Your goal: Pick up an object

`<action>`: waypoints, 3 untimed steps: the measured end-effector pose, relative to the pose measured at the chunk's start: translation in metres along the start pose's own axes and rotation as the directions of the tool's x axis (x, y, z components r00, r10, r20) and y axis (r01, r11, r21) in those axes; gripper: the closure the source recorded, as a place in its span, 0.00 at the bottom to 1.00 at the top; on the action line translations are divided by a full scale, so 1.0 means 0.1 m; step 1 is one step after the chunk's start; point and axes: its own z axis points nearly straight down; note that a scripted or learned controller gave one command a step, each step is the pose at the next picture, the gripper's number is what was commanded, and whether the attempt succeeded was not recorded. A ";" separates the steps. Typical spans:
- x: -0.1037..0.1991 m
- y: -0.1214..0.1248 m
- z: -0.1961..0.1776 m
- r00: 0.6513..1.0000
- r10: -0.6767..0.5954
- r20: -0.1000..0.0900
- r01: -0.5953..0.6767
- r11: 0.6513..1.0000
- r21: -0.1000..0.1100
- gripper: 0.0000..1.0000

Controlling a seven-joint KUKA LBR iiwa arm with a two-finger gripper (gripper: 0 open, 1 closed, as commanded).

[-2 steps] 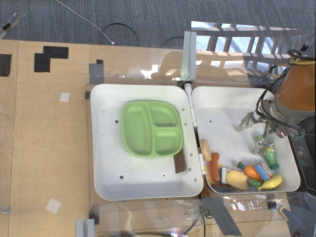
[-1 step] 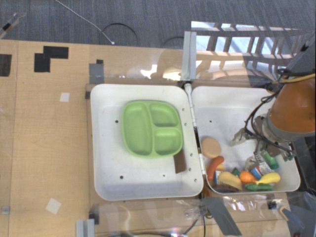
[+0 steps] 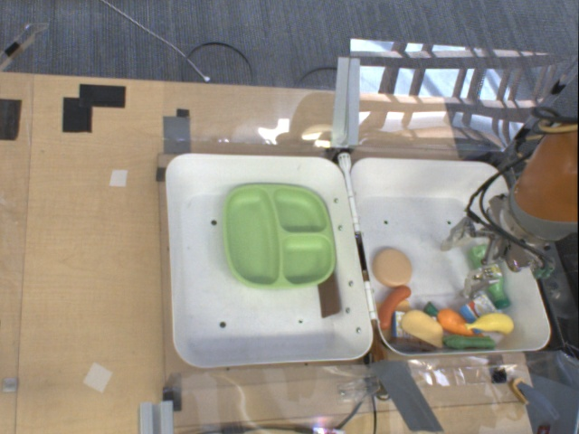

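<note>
One gripper (image 3: pixel 482 259), jaws spread open, sits over small green toy (image 3: pixel 478 253) in right white bin (image 3: pixel 425 193), apparently lined up to grasp it.

Wooden bench (image 3: pixel 81 269), light tan, black square markings near its far left corner. Two shallow white bins sit directly on it side by side, touching along a central divider. Left bin (image 3: pixel 194 333) holds a green divided plate (image 3: pixel 278 235) and a small brown block (image 3: pixel 329 298) near its right wall. Right bin (image 3: pixel 416 193) has a pile of toy food (image 3: pixel 443 324) at its near edge. Small pale paper squares (image 3: pixel 98 376) lie on the bench left of the bins.
</note>
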 end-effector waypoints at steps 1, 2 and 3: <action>-0.06 0.00 -0.15 1.000 -0.005 0.016 0.005 1.000 0.006 1.00; -0.10 -0.02 -1.01 0.794 -0.608 -0.001 0.608 0.794 -0.003 1.00; -0.77 -0.12 -1.54 0.516 -0.857 0.002 0.857 0.516 -0.003 1.00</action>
